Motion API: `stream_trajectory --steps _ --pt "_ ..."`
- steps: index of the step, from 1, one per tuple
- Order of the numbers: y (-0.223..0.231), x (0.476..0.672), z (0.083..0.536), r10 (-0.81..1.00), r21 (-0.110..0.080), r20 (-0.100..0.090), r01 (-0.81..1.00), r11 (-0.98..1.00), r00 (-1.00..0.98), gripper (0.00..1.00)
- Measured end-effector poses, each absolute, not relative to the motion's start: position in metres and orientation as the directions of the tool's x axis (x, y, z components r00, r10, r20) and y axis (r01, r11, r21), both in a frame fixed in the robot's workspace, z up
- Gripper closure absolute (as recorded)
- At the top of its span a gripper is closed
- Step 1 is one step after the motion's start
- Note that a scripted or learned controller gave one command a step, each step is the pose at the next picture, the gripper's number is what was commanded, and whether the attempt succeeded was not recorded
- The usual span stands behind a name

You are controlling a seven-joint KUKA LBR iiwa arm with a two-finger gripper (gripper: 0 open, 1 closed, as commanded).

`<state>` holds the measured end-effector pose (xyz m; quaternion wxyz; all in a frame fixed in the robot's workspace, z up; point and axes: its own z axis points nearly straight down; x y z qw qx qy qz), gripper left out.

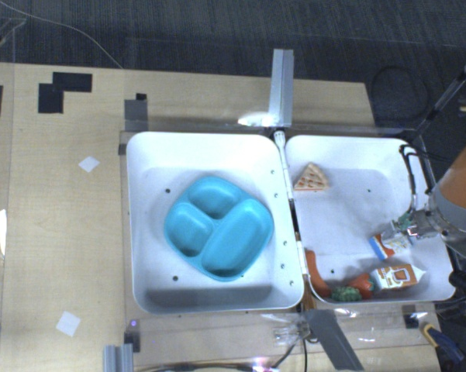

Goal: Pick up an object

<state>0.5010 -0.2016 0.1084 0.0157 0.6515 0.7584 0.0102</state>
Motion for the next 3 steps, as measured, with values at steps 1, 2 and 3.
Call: stream_trajectory --steps 1,2,3 --pt "-0.202 0.5 0.107 0.989 0.033 -0.01 0.988 0.15 -0.15 0.0" --pt "-0.206 0.49 0.106 0.941 0.009 -0.007 0.941 0.339 -0.339 0.0" --pt "-0.198 0.498 0.097 0.999 0.036 -0.012 0.998 -0.049 0.049 0.0"
